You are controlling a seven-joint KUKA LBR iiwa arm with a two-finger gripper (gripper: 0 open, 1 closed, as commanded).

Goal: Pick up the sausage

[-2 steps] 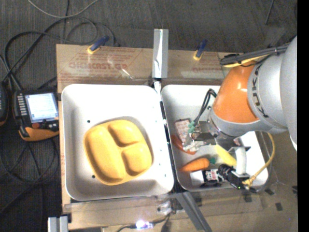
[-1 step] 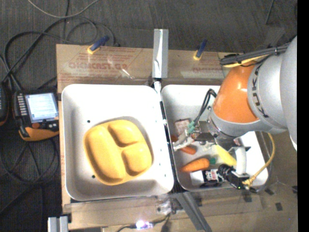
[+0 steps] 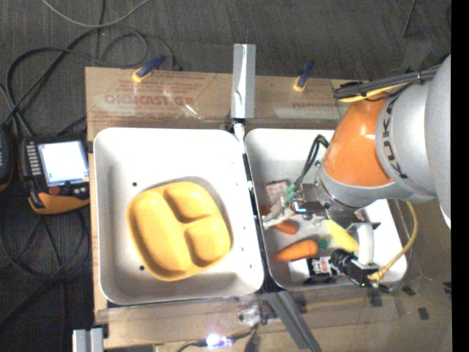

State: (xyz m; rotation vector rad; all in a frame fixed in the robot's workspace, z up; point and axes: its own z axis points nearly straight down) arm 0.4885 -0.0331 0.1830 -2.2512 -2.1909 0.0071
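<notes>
Camera view showed my gripper [image 3: 282, 213] low over the right bin [image 3: 272, 147], whether open or closed I could not tell, the sausage [image 3: 286, 227] just below it beside the carrot [image 3: 296, 251], so I judged the reach-in underway, with closing next.

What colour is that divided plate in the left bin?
Yellow; the divided plate shows clearly in the camera view.

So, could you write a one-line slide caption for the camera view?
KUKA arm reaching over the right bin above a carrot; yellow divided tray in the left bin.
</notes>
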